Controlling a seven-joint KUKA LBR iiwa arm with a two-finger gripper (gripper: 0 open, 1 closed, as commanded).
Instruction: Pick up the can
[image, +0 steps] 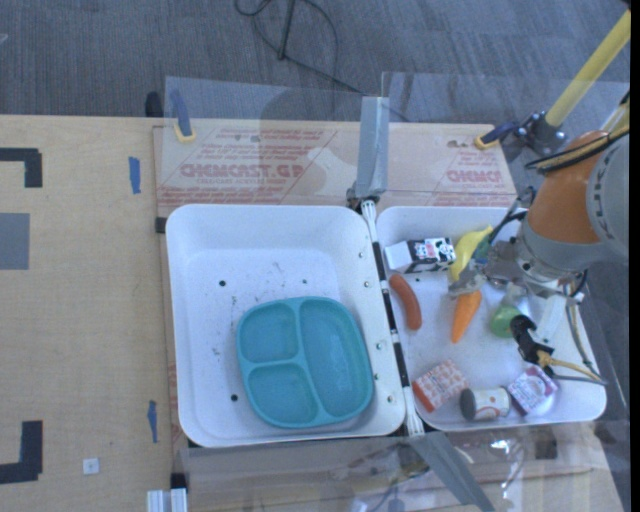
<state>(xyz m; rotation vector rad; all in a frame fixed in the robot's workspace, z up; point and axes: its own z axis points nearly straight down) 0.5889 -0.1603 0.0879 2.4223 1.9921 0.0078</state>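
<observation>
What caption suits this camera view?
Grey arm's gripper hovers over the right white bin; small white can lies near its front edge.

fixed overhead camera, slanted down; both bins (190, 330)

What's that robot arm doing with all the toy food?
The grey and orange robot arm reaches into the right bin, where its gripper sits near a carrot and a banana. It is meant to pick up the can, but that lies on its side near the bin's front edge, untouched. A sausage and a small carton lie there too. The left bin holds a blue divided tray.
</observation>
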